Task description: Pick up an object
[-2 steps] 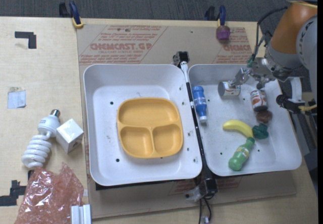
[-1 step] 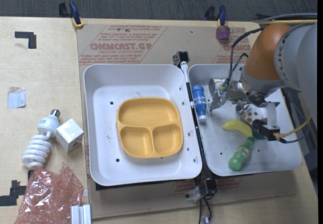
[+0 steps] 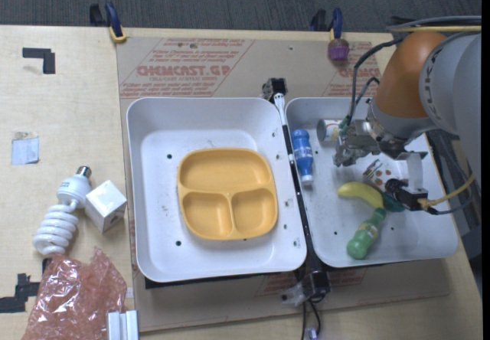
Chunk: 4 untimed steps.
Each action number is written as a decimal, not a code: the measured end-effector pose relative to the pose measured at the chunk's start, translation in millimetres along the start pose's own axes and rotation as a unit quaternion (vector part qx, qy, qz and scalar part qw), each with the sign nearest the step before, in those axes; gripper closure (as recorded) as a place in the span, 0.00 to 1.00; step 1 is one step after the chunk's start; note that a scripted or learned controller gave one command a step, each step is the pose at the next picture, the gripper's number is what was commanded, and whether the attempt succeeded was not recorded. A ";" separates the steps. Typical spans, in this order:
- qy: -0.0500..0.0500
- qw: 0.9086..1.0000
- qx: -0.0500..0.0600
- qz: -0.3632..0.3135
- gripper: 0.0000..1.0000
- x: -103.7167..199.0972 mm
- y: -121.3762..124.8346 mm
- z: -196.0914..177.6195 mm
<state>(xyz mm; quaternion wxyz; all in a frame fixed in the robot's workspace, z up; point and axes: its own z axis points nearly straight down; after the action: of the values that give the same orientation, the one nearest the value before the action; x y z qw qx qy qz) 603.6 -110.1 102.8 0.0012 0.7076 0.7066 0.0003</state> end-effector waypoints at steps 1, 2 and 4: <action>0.000 1.000 0.000 0.000 0.00 -0.1 0.0 0.0; 0.001 1.000 0.001 0.000 0.00 17.3 -29.6 10.4; 0.000 1.000 0.000 0.001 0.00 16.6 -28.6 0.1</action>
<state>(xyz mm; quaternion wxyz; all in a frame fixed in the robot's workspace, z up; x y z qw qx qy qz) 575.0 -93.5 102.7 0.0009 0.7080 0.7062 0.0001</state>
